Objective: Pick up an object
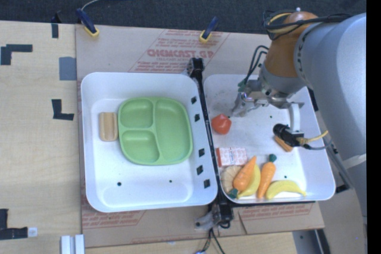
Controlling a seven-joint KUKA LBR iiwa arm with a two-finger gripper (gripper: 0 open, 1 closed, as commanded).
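Note:
My gripper [249, 102] hangs over the upper part of the right bin [315, 184], open with nothing between its fingers. A small red tomato [221, 124] lies just below and left of it, apart from the fingertips. Along the bin's front lie a red-and-white packet [231, 156], two orange carrots [244, 173] [266, 175], a yellow banana [284, 189] and a round biscuit [227, 175] partly under the carrots.
The left bin [95, 181] holds a green divided plate [155, 130] and a tan block [108, 126]. A black divider [202, 122] runs between the bins. A black-and-orange part on a yellow cable [287, 137] hangs over the right bin beside the grey arm [339, 68].

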